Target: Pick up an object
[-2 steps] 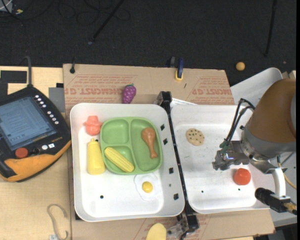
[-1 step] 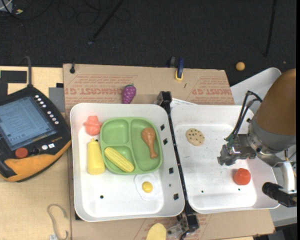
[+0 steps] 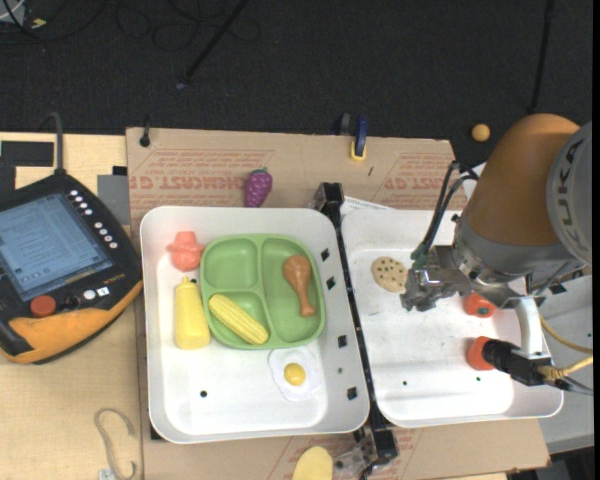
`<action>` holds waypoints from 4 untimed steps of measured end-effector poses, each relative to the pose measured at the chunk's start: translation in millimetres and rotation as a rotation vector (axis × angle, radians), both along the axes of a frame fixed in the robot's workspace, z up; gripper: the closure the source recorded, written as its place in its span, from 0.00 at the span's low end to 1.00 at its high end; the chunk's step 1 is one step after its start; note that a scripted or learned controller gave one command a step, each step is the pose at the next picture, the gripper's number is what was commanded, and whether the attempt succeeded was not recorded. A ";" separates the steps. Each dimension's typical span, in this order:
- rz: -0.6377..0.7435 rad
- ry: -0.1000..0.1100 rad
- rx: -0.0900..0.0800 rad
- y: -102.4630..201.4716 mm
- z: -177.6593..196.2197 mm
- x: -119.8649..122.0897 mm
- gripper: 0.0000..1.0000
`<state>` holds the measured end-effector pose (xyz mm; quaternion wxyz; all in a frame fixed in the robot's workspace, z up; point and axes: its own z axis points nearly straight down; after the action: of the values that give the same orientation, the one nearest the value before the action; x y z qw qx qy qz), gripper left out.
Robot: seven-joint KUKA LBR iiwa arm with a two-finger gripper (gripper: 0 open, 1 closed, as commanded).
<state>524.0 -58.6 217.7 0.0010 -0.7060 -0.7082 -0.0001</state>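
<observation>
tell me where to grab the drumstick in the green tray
Probably grip the drumstick across its thin bone end, coming straight down from above. It lies flat in the green tray's right compartment, narrow end toward the bottom, thicker meat end at top, with room either side.

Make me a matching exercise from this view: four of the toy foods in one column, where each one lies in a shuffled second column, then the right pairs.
Things:
1. drumstick
2. corn cob
3. cookie
4. fried egg

Places:
A. on the floor of the right bin, just left of the gripper
B. on the floor of the left bin, below the green tray
C. in the green tray's right compartment
D. in the green tray's lower left compartment

Pairs: 1-C, 2-D, 3-A, 4-B
</observation>
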 end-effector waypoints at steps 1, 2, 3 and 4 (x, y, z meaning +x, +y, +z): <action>0.000 -0.002 0.000 43.0 9.0 38.9 1.00; 0.001 0.000 -0.001 37.2 18.8 51.7 1.00; -0.003 0.004 -0.002 38.3 -1.0 49.9 1.00; -0.003 0.003 -0.001 34.7 7.2 37.0 1.00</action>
<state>561.0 -23.9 224.9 0.0017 -0.7071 -0.7071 0.0015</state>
